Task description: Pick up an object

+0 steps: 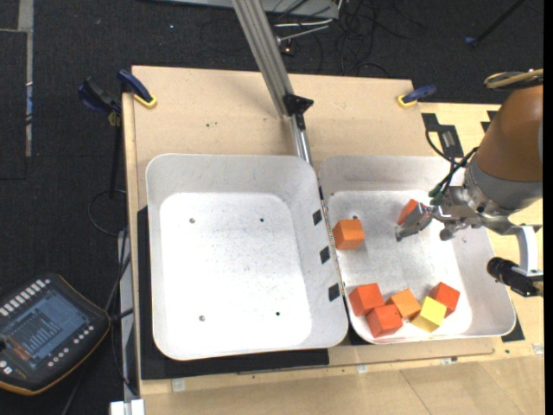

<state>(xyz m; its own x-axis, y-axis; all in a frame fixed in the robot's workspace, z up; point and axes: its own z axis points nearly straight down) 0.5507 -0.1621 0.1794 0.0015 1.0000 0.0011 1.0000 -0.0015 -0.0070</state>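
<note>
Six blocks sit in the right bin [488, 314] as the gripper [413, 225] hangs over its middle, an orange-red block [408, 209] apparently pinched at its fingertips, though the view is too small to be sure the grip is square. If only a corner is caught, the block could likely slip free and drop back into the bin; a swing toward the bin's wall could also knock it loose. Left of the gripper an orange cube [349, 233] lies alone near the bin's inner wall. Below the gripper, four blocks crowd the near edge: a red-orange block [365, 297], a red block [384, 319], an orange block [405, 303] and a yellow block [429, 315], with another red block [445, 296] touching the yellow one. Left of that bin, the left bin [173, 180] holds no blocks.
</note>
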